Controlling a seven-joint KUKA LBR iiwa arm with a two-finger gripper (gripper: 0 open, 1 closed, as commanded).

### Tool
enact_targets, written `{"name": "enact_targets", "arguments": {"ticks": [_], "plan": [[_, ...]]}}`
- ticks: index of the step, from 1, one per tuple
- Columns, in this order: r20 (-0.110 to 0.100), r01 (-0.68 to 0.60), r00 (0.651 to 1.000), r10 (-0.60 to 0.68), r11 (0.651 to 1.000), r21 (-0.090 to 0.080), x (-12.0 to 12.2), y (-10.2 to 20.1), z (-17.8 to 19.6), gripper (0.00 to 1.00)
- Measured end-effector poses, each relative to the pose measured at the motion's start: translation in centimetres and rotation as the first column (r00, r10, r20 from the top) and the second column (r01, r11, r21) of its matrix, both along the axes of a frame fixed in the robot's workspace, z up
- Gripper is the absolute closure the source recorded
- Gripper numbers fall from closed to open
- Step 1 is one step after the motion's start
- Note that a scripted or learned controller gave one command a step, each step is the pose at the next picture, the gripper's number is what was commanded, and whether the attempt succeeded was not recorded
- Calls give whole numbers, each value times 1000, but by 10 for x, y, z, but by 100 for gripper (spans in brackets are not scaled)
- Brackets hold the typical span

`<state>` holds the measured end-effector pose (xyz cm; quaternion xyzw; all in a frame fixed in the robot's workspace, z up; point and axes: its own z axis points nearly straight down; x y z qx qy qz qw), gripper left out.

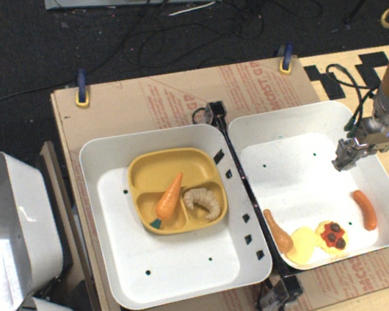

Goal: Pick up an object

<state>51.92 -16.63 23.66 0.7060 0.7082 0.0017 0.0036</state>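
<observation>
Lying in the right bin (pixel 286 127) near its right wall, your sausage (pixel 366 209) runs lengthwise toward the near rim. You cannot tell the gripper's (pixel 344 156) state above it.

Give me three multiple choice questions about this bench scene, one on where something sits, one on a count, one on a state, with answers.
1. Where does the carrot lie?
A. on the yellow divided plate in the left bin
B. loose in the right bin
C. on the cardboard outside the bins

2. How many food items lie in the right bin?
A. one
B. three
C. six

3. Where is the claw?
A. over the right bin, nothing seen between its fingers
B. over the plate, clamping the carrot
C. beyond the bench

Answers: 1 A, the carrot rests across the plate's compartments beside the shrimp. 2 B, a drumstick, a tart and a sausage. 3 A, it hangs above the bin's right part, apart from the food.
</observation>
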Motion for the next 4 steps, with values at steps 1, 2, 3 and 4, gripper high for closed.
{"name": "enact_targets", "arguments": {"ticks": [1,2,3,4], "plan": [[-1,0,1000,0,1000,0,1,0,44,100],[-5,-5,1000,5,1000,3,18,46,46,100],[-7,-4,1000,4,1000,3,33,86,37,100],[-7,-4,1000,4,1000,3,56,130,21,100]]}}
